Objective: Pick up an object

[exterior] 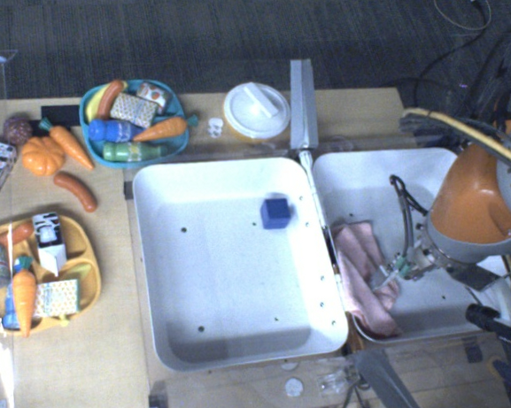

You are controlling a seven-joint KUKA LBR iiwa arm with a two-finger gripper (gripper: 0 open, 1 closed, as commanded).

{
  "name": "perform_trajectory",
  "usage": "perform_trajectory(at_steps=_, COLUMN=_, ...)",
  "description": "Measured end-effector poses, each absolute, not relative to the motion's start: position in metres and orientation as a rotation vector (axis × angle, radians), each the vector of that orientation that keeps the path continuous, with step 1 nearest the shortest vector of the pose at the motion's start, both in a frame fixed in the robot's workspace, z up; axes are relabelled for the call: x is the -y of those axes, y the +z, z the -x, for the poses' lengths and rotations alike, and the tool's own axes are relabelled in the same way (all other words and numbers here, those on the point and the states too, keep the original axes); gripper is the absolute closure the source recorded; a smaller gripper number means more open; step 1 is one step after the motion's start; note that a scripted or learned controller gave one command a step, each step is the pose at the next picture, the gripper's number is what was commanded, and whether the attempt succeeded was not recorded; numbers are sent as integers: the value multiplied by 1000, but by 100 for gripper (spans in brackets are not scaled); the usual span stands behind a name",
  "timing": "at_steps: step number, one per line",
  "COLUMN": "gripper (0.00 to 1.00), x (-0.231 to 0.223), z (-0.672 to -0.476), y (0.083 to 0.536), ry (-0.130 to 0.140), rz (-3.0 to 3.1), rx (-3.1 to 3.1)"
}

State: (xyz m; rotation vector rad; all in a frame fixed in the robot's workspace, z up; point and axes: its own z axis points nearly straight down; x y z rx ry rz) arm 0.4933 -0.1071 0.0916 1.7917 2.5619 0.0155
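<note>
Pink cloth (362,274) lies crumpled in the right bin (430,170), against its left wall, its long axis running from the far side toward the near rim. The pincer (396,269) sits just right of the cloth at its edge; whether it is clenched cannot be told. A blue block (276,212) rests in the left bin (209,283), well apart.

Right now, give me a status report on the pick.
Tool low in right bin, at pink cloth. Blue cube alone in left bin. Nothing lifted.
</note>
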Motion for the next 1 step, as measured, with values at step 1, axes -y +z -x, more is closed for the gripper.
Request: perform_trajectory(at_steps=1, gripper=100, x=106, z=-496, y=104, ry=22, rz=-1785, rx=-2558)
